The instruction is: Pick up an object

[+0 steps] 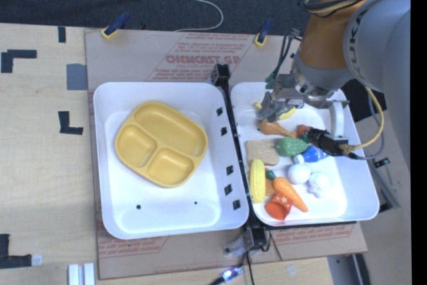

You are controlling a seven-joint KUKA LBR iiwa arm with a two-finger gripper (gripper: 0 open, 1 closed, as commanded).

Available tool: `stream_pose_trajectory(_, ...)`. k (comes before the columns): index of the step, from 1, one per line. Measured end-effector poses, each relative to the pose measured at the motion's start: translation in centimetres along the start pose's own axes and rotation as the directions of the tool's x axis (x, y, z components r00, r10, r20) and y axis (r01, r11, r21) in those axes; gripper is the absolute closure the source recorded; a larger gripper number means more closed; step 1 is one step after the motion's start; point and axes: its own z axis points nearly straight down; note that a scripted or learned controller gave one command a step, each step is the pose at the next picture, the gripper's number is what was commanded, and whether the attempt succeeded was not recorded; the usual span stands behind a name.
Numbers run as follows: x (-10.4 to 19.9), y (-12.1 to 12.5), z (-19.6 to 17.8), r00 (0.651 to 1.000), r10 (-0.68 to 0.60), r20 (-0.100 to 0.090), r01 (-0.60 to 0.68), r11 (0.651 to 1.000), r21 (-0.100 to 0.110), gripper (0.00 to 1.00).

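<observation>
camera view | gripper (272, 111) low over upper part of right bin (353, 210), right of frame centre; whether it is spread or pinching: cannot tell | nearest object: brown drumstick toy (275, 127) just below it, beside cracker (261, 151) and green toy (292, 145) | risk: crowded pile; a descent may nudge neighbours or slip off the rounded drumstick toy

Gripper (271, 111) low in the right bin (357, 200) above toy food; yellow tray (161, 143) in left bin (110, 210)

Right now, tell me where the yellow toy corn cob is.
The yellow toy corn cob lies in the right white bin, along its left wall, just below the tan cracker and left of the orange toy carrot.
</observation>
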Motion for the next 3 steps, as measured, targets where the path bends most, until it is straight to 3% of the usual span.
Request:
stream_pose_trajectory(1,6.1,-1.4,-1.5,1.0,-0.002,-0.001,0.002,1.0,-0.001,1.0)
stream_pose_trajectory(2,9.3,-3.0,-1.5,1.0,0.001,0.001,-0.001,1.0,0.0,1.0)
stream_pose_trajectory(3,8.7,-3.5,-1.7,1.0,0.003,0.002,-0.003,1.0,0.0,1.0)
